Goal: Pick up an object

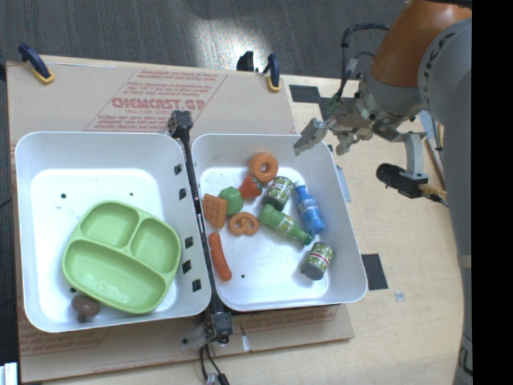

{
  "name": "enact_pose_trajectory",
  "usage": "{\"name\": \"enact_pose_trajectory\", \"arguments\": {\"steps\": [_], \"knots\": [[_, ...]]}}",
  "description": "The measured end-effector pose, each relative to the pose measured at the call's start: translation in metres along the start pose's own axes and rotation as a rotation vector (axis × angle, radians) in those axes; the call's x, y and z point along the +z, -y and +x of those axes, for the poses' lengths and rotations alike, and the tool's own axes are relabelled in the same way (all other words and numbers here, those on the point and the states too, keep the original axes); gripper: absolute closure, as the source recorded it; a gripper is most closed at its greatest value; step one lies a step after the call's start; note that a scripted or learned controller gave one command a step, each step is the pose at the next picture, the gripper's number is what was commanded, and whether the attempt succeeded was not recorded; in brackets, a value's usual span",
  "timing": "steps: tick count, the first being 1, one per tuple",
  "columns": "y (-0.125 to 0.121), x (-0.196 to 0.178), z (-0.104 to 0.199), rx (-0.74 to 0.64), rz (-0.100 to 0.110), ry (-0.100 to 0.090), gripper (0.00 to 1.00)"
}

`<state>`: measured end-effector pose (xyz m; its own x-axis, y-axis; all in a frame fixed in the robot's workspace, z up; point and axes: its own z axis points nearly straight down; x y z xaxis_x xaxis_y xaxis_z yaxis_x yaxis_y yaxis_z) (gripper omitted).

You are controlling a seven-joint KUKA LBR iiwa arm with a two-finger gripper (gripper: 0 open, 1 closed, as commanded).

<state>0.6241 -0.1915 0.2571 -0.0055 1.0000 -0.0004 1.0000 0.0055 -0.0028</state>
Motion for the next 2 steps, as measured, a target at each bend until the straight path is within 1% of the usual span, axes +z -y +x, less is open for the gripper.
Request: {"name": "enact_pose_trajectory", "arguments": {"steps": [1,2], "knots": [[0.031,0.109,-0.019,-0.001,0.004,-0.001,0.0],[0.057,0.151,-0.02,0.001,-0.003,0.001,0.0]]}}
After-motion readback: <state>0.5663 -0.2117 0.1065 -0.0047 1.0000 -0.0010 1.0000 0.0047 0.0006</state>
